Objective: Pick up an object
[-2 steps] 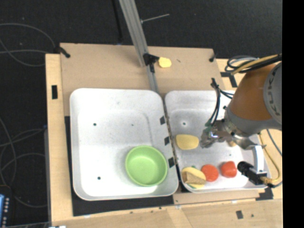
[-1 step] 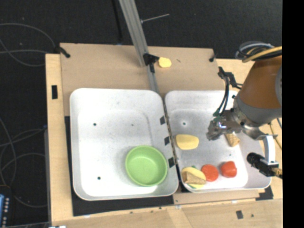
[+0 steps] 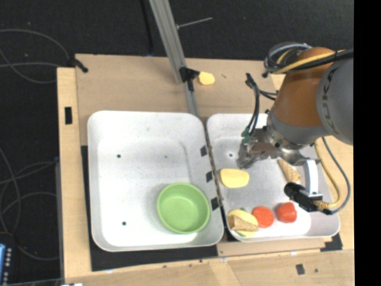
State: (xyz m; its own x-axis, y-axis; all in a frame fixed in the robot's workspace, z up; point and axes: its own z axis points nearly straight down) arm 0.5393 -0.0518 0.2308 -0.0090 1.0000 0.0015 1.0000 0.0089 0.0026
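Observation:
My gripper [image 3: 246, 158] hangs low over the right bin [image 3: 229, 133], just above and to the right of a pale yellow lump [image 3: 234, 178] lying near the bin's left wall. Along the front of that bin lie a yellow-and-tan object [image 3: 243, 221], a red-orange ball [image 3: 262, 216] and a red object [image 3: 286, 212]. A tan piece [image 3: 290, 171] shows at the right, partly hidden by the arm. A green bowl [image 3: 183, 207] sits in the front right of the left bin [image 3: 119, 154].
A small yellow object [image 3: 206, 78] lies on the bench behind the bins, beside a slanted metal post [image 3: 169, 34]. Black cables and a black connector [image 3: 300, 195] hang from the wrist over the right bin's right side.

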